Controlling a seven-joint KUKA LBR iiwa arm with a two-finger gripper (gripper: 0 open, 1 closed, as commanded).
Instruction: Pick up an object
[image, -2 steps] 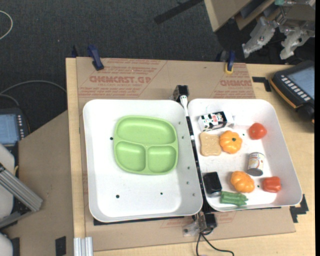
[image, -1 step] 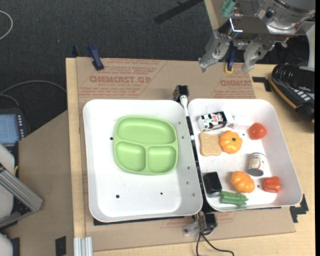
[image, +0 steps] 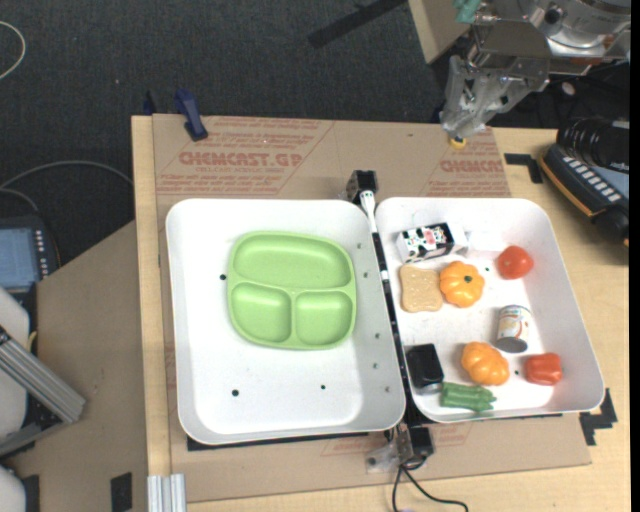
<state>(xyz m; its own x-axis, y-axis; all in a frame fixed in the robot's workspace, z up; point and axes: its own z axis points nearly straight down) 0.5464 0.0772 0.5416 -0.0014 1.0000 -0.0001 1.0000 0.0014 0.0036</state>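
Note:
The right bin (image: 560, 255) holds several small objects: a black-and-white box (image: 427, 241), a toast slice (image: 420, 287), an orange pumpkin (image: 461, 284), a red tomato (image: 515, 262), a small can (image: 512, 328), a second orange pumpkin (image: 485, 364), a red pepper (image: 543, 369), a black block (image: 424, 365) and a green pod (image: 467, 397). My gripper (image: 464, 118) hangs high beyond the right bin's far edge, over the cardboard, well away from all of them. Nothing shows in its grasp.
The left bin (image: 200, 350) carries a green divided plate (image: 292, 290). A black clip (image: 361, 184) sits where the two bins meet at the far edge. Dark equipment (image: 595, 170) lies at the right of the bench.

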